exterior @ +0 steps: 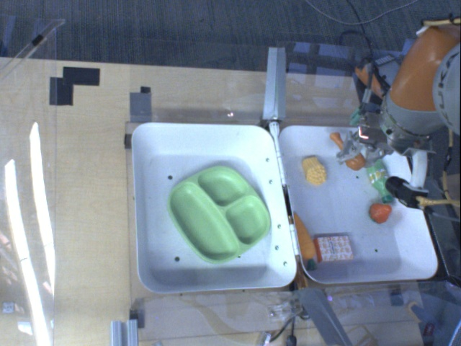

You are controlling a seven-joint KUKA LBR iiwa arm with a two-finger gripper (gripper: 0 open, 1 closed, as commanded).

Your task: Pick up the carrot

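**A:** Where is the carrot?

**B:** The carrot [305, 238] lies in the right bin [403, 262], in the lower middle of the frame. It runs lengthwise along the bin's left wall, narrow end toward the top and green end toward the bottom corner.

**A:** What is next to it?

**B:** A small flat box [334, 247] with a pink-and-white patterned face lies just to its right, close but seemingly apart. The print on it is too small to read.

**A:** And the rest of that bin?

**B:** A round yellow biscuit-like piece [314, 170] sits higher up, near the left wall. A red, strawberry-like piece [380, 212] is toward the right, and a green crinkled piece [376, 173] lies above it. An orange lump [353, 161] and a smaller orange bit [336, 140] are near the top.

**A:** And the gripper?

**B:** The gripper [360, 148] hangs over the upper part of the right bin, right at the orange lump and well apart from the carrot. I cannot tell whether it is spread or pressed together. The arm [425, 71] comes in from the upper right.

**A:** The left bin?

**B:** The left bin [155, 193] holds a green divided plate [220, 211] with three compartments.

**A:** Room to move?

**B:** The carrot is tight against the wall on its left with the box on its right. There is bare white floor above it, up to the biscuit.
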